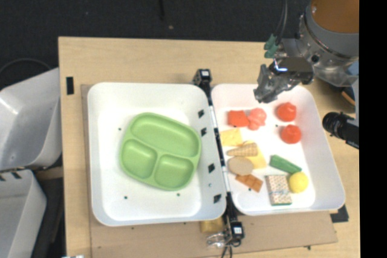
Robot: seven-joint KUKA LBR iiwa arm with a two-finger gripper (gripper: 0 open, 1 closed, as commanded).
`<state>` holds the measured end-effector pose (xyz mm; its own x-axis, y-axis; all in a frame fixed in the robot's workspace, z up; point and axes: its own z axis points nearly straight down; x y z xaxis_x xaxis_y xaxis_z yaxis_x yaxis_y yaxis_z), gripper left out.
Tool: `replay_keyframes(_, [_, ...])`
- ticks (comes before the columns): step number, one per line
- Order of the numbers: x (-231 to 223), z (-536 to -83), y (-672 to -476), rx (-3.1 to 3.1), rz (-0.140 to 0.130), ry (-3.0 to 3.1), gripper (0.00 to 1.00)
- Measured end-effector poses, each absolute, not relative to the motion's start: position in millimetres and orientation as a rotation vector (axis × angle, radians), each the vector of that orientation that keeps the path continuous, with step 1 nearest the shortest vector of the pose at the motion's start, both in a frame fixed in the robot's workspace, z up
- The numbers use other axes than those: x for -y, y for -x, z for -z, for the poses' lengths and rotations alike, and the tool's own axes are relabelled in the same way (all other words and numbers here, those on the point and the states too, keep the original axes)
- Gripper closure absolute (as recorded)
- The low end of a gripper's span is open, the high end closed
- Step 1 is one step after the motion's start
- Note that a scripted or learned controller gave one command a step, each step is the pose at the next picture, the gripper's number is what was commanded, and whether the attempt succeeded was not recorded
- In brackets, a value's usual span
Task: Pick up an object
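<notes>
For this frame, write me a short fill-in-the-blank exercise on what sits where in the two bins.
1. The green divided plate lies in the ____ bin.
2. The plate has ____ compartments.
3. The gripper hangs over the right bin's ____ edge.
4. Beside the patterned packet sits a ____ lemon-like piece.

Missing words: left; three; far; yellow

Light wooden surface (pixel 133 57) carrying two shallow white bins side by side, touching along a black-clipped seam. The right bin (pixel 323 157) lies directly beneath the tool (pixel 269 89); the left bin (pixel 106 190) lies well to the tool's side, away from the arm.
</notes>
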<state>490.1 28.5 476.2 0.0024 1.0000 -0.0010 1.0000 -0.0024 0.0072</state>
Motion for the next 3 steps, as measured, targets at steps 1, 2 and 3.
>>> replay_keyframes(1, [26,-357,-489.0,-2.218,0.015,-2.232,1.00])
replay_keyframes(2, [106,-226,-487.2,-2.218,0.015,-2.236,1.00])
replay_keyframes(3, [103,-243,-490.3,-2.218,0.001,-2.224,1.00])
